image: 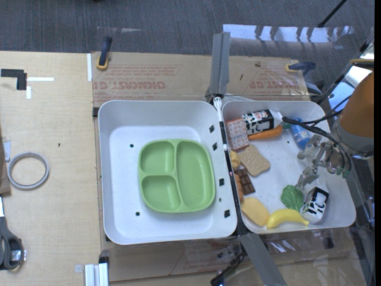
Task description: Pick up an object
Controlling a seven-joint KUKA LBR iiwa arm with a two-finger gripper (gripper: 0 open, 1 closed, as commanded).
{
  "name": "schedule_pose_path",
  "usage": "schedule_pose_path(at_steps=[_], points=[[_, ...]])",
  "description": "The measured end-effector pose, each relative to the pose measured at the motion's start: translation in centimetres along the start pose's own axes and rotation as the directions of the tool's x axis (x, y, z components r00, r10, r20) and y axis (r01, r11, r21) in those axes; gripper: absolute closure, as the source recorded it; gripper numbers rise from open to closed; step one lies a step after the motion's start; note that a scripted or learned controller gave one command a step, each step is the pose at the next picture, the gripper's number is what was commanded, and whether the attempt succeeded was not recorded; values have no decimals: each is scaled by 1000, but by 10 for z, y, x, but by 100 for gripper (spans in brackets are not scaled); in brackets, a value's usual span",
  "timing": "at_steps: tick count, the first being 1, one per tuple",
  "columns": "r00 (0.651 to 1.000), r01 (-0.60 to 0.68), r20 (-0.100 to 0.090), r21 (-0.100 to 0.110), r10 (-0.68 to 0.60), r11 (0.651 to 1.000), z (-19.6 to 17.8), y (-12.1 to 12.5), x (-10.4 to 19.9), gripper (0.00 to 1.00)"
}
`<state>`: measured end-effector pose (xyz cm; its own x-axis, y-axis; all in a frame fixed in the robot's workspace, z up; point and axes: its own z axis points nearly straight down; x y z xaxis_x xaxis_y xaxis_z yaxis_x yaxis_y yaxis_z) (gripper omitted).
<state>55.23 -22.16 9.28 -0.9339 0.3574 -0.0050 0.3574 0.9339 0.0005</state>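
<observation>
The right bin (333, 219) holds several toy foods. A black-and-white carton (259, 121) lies on an orange carrot (268, 134) at the back, beside a pink wafer (237, 134) and a blue item (299, 137). A slice of toast (255, 159) and a chocolate bar (243, 182) lie along the left wall. Near the front are a yellow wedge (254, 210), a banana (287, 219), a green leaf (292, 195) and a second black-and-white carton (315, 204). My gripper (303, 168) hangs low over the bin's right half, just above the leaf and that carton, fingers apart with nothing between them.
The left bin (113, 136) carries a green divided plate (177, 176). A grey divider post (219, 64) stands behind where the bins meet. On the bench at the left lie a grey tape ring (27, 170) and scissors (9, 249). Cables (315, 121) trail over the right bin's back corner.
</observation>
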Motion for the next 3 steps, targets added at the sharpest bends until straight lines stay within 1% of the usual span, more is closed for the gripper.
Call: schedule_pose_path(at_steps=[1,2,3], points=[[1000,19,-1,-1,-19,1000,0,30,-76,0],[998,-70,-3,0,70,998,1,-2,6,0],[984,-178,-3,1,178,984,1,21,64,0]])
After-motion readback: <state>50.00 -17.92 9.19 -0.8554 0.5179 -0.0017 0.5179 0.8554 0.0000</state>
